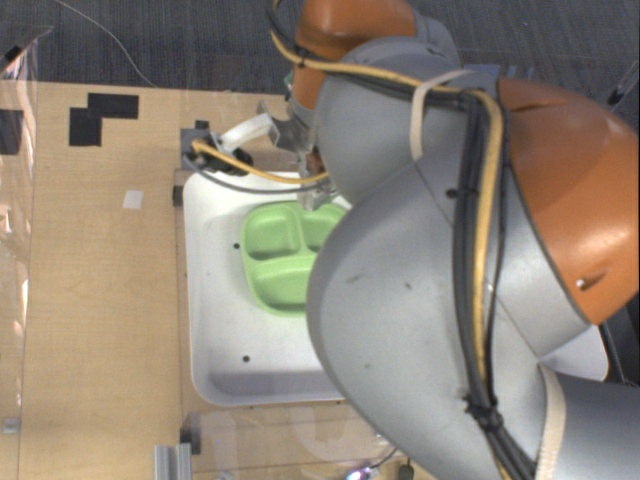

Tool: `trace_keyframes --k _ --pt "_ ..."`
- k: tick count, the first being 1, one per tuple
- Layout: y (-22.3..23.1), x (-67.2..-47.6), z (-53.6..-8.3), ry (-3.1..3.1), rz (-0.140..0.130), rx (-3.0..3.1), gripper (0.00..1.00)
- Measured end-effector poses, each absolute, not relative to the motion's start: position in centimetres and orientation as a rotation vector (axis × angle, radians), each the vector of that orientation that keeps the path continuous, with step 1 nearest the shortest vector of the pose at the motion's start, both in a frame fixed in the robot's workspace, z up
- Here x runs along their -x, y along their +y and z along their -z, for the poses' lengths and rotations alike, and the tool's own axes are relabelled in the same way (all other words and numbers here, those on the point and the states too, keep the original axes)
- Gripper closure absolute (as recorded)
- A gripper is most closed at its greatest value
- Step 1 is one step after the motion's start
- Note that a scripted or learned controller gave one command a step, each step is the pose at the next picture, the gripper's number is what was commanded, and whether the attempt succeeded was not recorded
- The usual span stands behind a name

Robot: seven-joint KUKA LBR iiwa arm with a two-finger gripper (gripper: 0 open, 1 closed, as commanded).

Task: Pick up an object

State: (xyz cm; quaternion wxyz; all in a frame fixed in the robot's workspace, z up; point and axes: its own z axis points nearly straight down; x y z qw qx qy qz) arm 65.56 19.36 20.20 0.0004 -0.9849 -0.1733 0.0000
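Observation:
A light green divided tray (281, 254) lies in the white bin (215, 298), its right part hidden by the arm. The big grey arm with orange bands covers most of the right of the camera view. Its wrist end reaches down at the bin's far edge, just above the tray's top side. The gripper (312, 190) is mostly hidden behind cables and the wrist.
A yellow cable and black hoses (240, 164) loop from the wrist over the bin's far left corner. The brown bench top (90, 268) lies left of the bin, with black marker squares (100, 116) at its far side. A clear panel edge runs along the left.

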Motion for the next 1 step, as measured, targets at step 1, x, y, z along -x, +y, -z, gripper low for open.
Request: trace_keyframes --k 1 --pt "16.18 -65.38 -16.99 -0.378 -0.001 3.117 1.0"
